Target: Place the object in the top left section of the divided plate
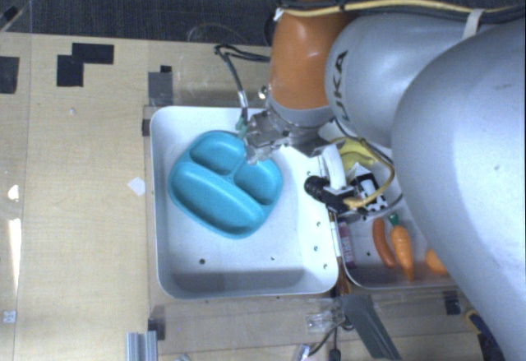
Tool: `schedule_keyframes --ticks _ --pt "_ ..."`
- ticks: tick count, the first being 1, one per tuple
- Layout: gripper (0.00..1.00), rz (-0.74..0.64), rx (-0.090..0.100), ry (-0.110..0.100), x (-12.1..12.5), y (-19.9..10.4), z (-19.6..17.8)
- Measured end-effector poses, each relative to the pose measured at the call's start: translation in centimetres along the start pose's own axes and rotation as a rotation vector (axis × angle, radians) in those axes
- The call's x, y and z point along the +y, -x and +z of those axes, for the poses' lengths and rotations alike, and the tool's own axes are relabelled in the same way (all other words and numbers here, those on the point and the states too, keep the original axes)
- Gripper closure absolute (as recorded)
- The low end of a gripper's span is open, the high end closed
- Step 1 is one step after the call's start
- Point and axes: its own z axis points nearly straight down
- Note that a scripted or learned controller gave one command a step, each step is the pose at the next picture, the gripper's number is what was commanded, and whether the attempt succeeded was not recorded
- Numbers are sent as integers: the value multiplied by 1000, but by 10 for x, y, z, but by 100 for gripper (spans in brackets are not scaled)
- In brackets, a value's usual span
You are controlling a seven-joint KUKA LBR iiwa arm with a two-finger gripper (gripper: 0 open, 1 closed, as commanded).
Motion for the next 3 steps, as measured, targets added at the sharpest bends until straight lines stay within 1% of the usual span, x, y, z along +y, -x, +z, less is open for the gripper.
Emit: schedule_keyframes --ticks 1,2,3 --pt "100 49 -1 3 -52 23 -87" --pt "100 -208 0 1 0 11 -17" --pt "100 -236 -1 3 -22 33 -44"
